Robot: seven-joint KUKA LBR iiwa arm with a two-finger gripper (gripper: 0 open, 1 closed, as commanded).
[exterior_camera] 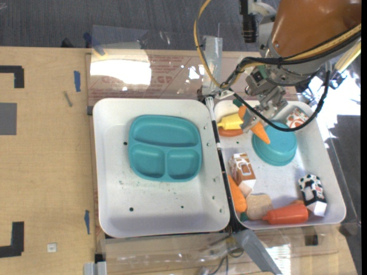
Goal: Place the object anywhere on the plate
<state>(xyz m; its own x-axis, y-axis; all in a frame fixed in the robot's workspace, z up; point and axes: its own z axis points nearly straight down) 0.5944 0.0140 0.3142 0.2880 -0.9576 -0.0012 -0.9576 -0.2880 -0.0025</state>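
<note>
Orange plastic carrot (261, 132) sits pinched in my fingers (256, 121) over right bin; lift clear, cross to teal divided plate (165, 148), lower gently.

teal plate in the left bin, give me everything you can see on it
The teal plate is a rounded-rectangle divided tray, apparently moulded plastic, matte with a soft sheen. Raised ridges split it into three wells: one wide well across the far side, two smaller ones on the near side. It lies flat and upright, roughly centred on the floor of the left bin, clear of the bin walls. Nothing sits in any well, and nothing touches it but the bin floor. The tool is over the right bin, well away.
</note>
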